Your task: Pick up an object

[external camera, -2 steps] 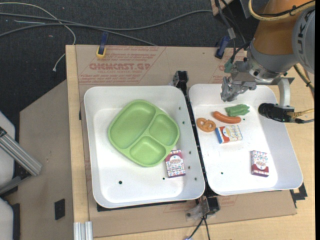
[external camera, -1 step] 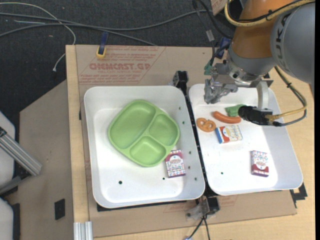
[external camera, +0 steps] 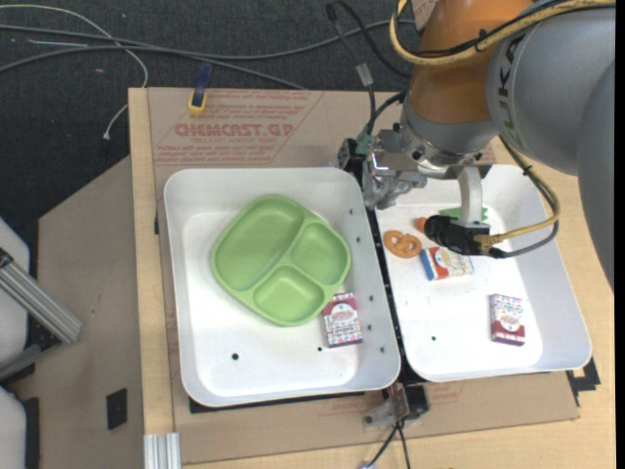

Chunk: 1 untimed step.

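gripper (external camera: 384, 182) at the bins' shared edge, can't tell if open or closed; pretzel (external camera: 398, 243) nearest, just camera-side of it

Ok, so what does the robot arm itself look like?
The arm is a thick, rounded grey shell with dark lettering, and it narrows to a glossy orange band above the wrist. A yellow cable loops beside that band. Below it sits a compact, bare-metal gripper.

Fixed overhead camera looks down at a slant on the counter (external camera: 244, 125), fairly close, framing left bin (external camera: 195, 360) and right bin (external camera: 459, 355).
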Available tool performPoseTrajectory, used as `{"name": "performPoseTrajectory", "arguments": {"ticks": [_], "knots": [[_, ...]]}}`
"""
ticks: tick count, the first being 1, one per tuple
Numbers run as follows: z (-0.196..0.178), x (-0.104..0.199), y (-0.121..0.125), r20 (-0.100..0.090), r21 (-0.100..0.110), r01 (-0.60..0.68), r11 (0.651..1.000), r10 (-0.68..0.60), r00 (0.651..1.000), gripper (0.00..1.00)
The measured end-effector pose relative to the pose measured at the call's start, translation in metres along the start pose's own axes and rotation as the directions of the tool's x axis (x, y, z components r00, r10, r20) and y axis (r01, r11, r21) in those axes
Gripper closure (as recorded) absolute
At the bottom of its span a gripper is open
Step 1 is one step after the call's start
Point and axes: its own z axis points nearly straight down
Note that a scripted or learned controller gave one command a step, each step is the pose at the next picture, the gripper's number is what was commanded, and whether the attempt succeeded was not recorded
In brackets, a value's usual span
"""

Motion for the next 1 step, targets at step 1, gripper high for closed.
{"name": "performPoseTrajectory", "arguments": {"ticks": [1], "knots": [[0.0037, 0.0474, -0.0052, 0.000, 0.001, 0.000, 1.000, 0.000, 1.000, 1.00]]}}
